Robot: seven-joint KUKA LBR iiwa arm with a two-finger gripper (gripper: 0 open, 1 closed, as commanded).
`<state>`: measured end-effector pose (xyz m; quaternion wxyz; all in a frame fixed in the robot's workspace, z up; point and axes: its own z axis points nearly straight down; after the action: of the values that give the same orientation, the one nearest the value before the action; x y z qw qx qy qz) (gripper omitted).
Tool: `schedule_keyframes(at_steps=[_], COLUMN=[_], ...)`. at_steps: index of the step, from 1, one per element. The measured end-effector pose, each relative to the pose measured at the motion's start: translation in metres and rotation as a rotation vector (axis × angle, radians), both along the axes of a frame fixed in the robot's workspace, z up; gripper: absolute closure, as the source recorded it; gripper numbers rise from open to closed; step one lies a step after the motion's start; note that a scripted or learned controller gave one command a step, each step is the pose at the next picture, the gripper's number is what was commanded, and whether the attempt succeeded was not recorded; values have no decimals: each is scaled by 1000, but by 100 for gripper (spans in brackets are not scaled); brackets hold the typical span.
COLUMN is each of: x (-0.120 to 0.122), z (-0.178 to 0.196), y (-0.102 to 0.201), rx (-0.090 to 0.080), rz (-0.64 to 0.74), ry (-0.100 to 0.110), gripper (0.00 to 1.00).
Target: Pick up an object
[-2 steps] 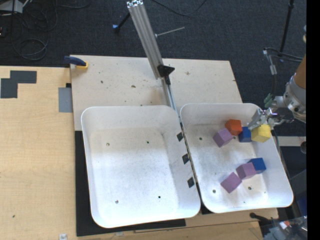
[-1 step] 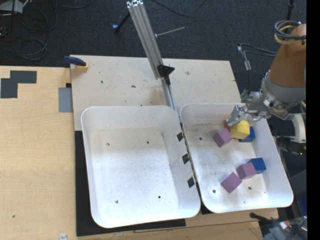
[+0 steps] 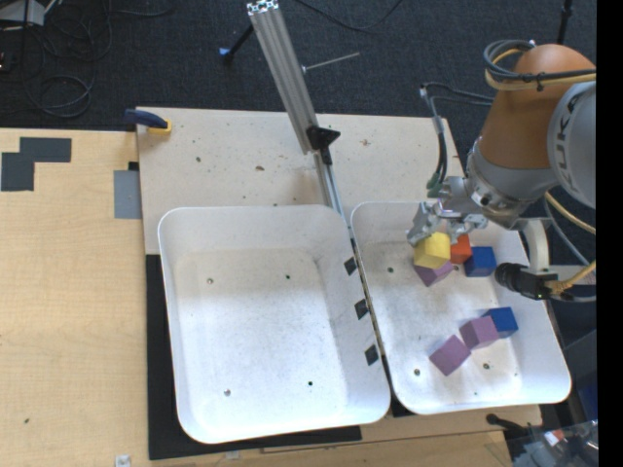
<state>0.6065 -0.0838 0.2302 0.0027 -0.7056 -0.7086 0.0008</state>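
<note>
Presently, two shallow white bins are sitting side by side on the bench: the left bin (image 3: 195, 224) and the right bin (image 3: 545, 387), which is carrying every loose item. Near its back wall a cluster is lying packed together: a yellow block (image 3: 433, 250) resting on a purple block (image 3: 433, 272), an orange block (image 3: 460, 252) touching the yellow one on its right, and a blue block (image 3: 480, 262) just beside that. Toward the front, well apart from the cluster, another blue block (image 3: 503, 321), a second purple block (image 3: 478, 332) and a third purple block (image 3: 450, 354) are lying in a slanted row, touching. A slanted metal rail (image 3: 292, 86) is rising behind the bins, and a blue-and-yellow clamp (image 3: 148, 121) is lying at the bench's back left corner. Partial letters are showing on the grey arm (image 3: 574, 144), too cropped to read. The gripper (image 3: 440, 224) is hovering directly over the yellow block, possibly touching its top; whether its fingers are apart or together cannot be told.
</note>
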Motion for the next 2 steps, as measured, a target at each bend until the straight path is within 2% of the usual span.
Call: schedule_keyframes(at_steps=[1, 2], x=[13, 24], z=[8, -2], y=[55, 98], rx=[0, -1], rz=[1, -2], ry=[-3, -2], gripper=[100, 100])
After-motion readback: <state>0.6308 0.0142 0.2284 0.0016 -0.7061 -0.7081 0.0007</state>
